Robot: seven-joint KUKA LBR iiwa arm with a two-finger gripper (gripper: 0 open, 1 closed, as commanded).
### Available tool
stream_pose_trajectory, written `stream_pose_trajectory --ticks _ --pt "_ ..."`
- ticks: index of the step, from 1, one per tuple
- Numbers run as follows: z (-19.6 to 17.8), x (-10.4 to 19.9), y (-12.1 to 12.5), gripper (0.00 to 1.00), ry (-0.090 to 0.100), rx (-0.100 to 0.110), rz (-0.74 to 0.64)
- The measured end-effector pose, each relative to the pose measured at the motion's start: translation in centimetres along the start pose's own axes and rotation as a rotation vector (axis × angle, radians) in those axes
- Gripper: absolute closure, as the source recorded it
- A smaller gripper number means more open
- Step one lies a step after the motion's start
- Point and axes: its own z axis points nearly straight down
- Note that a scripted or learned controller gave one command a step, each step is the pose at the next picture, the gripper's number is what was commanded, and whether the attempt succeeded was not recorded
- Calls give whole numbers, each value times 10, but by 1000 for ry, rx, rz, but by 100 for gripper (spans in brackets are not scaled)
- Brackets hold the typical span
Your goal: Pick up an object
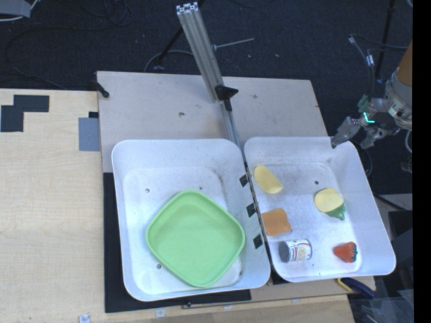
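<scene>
While the arm reaches in from the right edge, its orange-banded wrist sits high at the frame's side and angles down and leftward toward the bench. The gripper (351,132) hangs just past the upper right corner of the right bin (377,200), over the dark floor rather than over the bin's inside. Its two dark fingers (343,130) are spread apart with a plain gap between them, and nothing lies in that gap; they touch none of the objects.

Inside the right bin lie five small things, all well below and left of the gripper. A yellow piece (268,180) rests near the bin's upper left, just beside the dividing wall. An orange block (276,221) lies below it. A small can (295,250) lies on its side near the front edge. A yellow and green piece (329,201) sits toward the right wall, and a red strawberry-like toy (345,252) lies near the front right corner. None of them touch each other.

The left bin (128,173) holds a green square plate (195,237), tilted diagonally toward the front.
</scene>
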Motion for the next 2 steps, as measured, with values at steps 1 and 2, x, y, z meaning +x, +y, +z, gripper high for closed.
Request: stream_pose_trajectory --ticks 1,2 --pt "0 0 0 0 0 0 0" --pt "53 -5 7 0 1 4 0"
